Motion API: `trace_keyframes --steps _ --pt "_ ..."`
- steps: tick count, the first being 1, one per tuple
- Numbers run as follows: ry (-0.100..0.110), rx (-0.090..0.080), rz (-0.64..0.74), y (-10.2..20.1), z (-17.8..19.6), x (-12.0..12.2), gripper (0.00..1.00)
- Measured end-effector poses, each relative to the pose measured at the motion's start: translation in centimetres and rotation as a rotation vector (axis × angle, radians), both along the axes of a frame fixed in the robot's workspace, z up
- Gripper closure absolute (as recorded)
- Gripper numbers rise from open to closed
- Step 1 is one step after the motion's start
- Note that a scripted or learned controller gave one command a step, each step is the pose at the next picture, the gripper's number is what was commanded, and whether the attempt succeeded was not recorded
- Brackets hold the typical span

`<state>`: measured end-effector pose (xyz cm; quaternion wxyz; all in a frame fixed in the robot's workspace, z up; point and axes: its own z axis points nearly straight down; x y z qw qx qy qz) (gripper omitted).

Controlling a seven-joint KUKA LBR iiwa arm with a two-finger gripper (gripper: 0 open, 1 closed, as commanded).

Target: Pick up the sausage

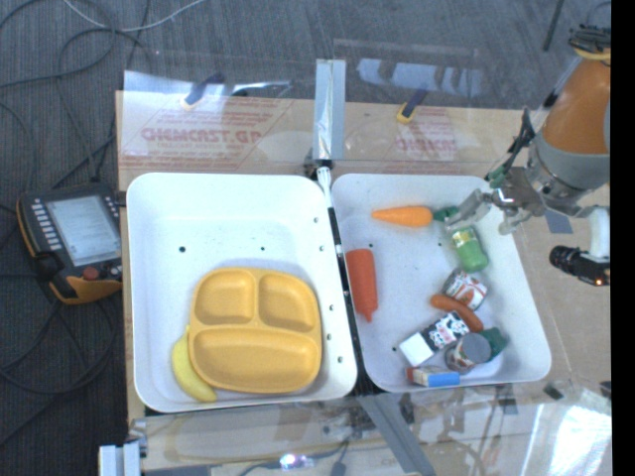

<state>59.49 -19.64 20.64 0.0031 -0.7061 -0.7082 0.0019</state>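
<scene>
Below the pincer, the sausage slants upper-left to lower-right in the right bin. Pincer state: cannot tell. Far left, the left bin holds a yellow tray.

The tool hovers over the right bin's far right corner, just above a green bottle, while the sausage lies nearer the front among small items, well apart from the carrot.

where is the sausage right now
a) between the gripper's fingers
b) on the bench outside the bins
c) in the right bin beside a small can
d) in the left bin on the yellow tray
c, the sausage lies in the right bin just below a small can, apart from the gripper near the bin's far right corner.
</scene>
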Motion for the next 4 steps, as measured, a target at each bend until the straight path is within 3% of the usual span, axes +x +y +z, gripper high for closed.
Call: trace_keyframes --steps 1,2,3,4 --pt "-0.011 -0.002 0.059 4.4 -11.3 -6.1 0.0" --pt "-0.03 -0.015 0.186 8.4 -11.5 -8.8 0.0" --pt "0.001 -0.002 -0.013 12.1 -2.6 -9.9 0.0" --pt "0.001 -0.002 0.121 17.2 -2.6 -11.1 0.0"
